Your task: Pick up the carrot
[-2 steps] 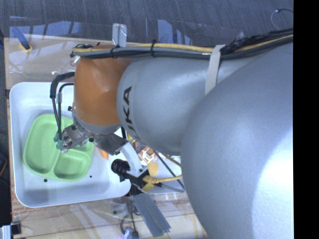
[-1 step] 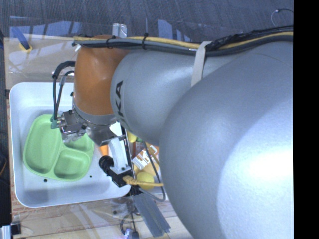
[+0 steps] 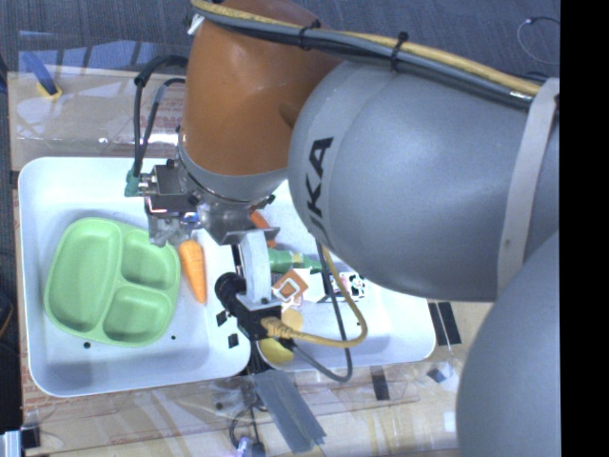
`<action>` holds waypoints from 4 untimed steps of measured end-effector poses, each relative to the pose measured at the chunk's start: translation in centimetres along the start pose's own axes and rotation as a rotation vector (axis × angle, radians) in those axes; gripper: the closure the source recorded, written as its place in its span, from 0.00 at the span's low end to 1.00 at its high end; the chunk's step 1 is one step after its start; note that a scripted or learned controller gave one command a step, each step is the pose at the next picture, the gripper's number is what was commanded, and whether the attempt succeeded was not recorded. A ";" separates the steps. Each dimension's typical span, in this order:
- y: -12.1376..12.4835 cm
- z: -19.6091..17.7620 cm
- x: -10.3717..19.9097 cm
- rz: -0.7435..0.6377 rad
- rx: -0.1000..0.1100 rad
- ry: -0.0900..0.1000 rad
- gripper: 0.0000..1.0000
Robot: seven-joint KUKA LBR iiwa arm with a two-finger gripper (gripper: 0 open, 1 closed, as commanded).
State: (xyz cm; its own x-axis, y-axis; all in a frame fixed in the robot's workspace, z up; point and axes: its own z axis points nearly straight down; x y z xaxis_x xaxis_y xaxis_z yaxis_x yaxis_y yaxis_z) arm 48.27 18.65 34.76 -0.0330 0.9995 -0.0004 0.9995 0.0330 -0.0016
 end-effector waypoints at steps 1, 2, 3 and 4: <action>0.0 0.1 0.0 0.000 0.002 -0.001 0.00; -0.9 16.6 -4.3 -0.052 0.007 -0.002 0.00; -1.0 25.7 -6.5 -0.230 0.005 0.001 0.00; -1.0 15.6 -11.1 -0.393 0.001 0.000 0.00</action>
State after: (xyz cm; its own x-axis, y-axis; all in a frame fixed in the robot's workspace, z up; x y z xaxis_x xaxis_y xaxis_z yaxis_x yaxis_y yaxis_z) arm 47.64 7.54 19.15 -0.4129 0.9108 0.0009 0.9108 0.4129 -0.0023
